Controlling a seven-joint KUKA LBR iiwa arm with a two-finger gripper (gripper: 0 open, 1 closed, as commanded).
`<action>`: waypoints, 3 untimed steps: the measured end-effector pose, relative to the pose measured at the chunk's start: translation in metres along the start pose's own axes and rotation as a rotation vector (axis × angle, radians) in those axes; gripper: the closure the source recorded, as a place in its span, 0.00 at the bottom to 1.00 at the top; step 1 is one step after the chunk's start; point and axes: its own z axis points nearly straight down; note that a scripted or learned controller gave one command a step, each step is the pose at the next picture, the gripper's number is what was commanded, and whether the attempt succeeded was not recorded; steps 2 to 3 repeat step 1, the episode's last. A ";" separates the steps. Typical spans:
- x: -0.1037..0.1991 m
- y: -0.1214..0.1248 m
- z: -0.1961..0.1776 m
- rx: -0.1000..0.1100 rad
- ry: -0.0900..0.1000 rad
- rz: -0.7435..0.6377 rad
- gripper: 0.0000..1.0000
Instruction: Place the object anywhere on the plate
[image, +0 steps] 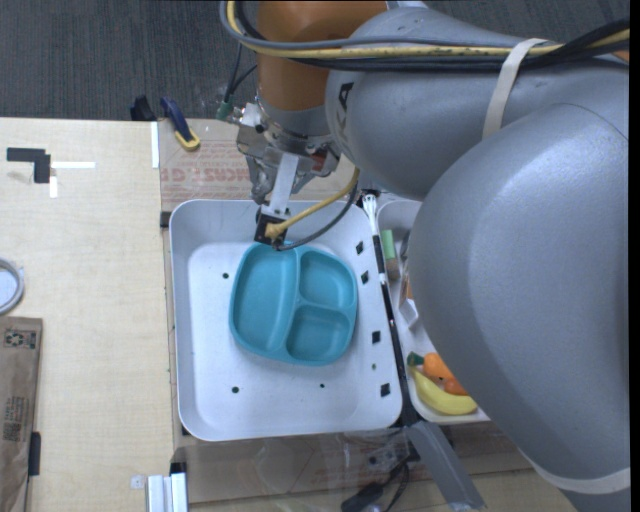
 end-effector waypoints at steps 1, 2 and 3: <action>0.003 0.000 -0.015 -0.003 0.002 0.002 1.00; 0.003 0.000 -0.015 -0.003 0.002 0.002 1.00; 0.003 0.000 -0.015 -0.003 0.002 0.002 1.00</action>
